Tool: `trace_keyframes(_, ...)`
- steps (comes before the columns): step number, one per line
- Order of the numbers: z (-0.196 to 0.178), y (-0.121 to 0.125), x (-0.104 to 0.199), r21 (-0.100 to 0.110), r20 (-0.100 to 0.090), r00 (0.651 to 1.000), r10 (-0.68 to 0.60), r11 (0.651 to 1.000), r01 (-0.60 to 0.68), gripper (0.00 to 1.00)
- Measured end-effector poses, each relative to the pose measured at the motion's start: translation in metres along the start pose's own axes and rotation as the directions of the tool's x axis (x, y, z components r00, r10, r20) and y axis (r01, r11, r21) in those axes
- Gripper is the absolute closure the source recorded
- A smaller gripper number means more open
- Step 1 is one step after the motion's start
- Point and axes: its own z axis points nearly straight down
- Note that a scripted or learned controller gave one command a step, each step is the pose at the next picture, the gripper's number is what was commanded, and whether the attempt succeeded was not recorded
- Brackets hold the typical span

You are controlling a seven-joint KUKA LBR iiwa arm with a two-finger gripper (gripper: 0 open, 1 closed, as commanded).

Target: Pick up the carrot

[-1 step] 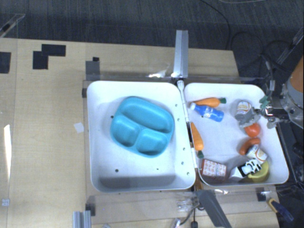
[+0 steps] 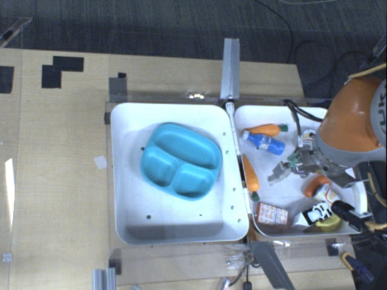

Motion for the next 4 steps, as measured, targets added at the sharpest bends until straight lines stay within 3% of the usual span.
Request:
trace_keyframes(1, -0.043, 0.06, 0.071, -0.003, 0.0, 0.988, -0.158, 0.988, 0.158, 0.0)
trace_keyframes(2, -0.021, 0.039, 0.05, -0.003, 0.001, 0.952, -0.307, 0.952, 0.307, 0.0)
trace_keyframes(3, 0.07, -0.014, 0.006, -0.005, 0.002, 0.968, -0.251, 0.968, 0.251, 0.0)
trace_keyframes(4, 0.06, -0.012, 0.007, -0.009, 0.004, 0.968, -0.252, 0.968, 0.252, 1.0)
